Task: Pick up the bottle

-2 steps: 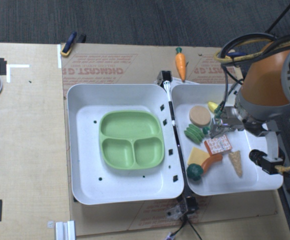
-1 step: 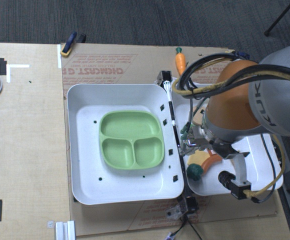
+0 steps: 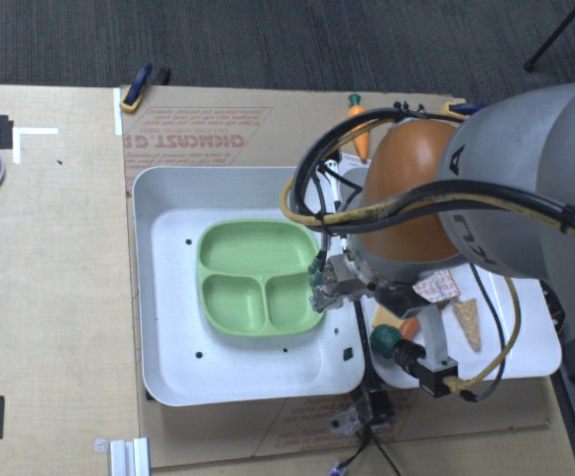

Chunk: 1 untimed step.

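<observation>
The grey arm (image 3: 525, 196) with its orange band reaches over the divide between the two white bins on the worktop (image 3: 50, 315). The left bin (image 3: 169, 365) holds a green three-compartment tray (image 3: 258, 276). The jaws (image 3: 327, 288) sit at the tray's right edge; open or closed, I cannot tell. In the right bin (image 3: 525, 350), a green-capped item (image 3: 385, 339), possibly the bottle, lies just right of and below the jaws.
</observation>
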Available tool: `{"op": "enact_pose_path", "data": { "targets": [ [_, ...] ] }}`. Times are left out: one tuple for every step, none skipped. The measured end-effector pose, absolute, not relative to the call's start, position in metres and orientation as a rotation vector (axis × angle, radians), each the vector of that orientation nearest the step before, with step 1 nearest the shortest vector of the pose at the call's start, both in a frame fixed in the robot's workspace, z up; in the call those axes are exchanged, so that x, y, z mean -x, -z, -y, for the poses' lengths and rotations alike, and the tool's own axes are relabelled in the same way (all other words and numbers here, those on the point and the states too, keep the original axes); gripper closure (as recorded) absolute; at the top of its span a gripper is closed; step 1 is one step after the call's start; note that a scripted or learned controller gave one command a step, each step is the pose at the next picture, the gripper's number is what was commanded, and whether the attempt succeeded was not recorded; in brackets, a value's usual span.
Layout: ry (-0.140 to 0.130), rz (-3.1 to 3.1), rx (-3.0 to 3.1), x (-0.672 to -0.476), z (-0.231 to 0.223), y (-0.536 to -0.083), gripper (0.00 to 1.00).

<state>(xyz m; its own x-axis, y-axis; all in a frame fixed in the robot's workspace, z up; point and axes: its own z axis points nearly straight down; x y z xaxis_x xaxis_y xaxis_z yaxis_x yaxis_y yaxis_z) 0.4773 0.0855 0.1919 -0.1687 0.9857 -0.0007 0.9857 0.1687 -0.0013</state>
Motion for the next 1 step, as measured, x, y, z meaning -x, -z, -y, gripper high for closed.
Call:
{"op": "enact_pose_path", "data": {
  "targets": [
    [-0.003, 2.307, 2.132, -0.4773, -0.1344, -0.2335, 1.0]
  ]
}}
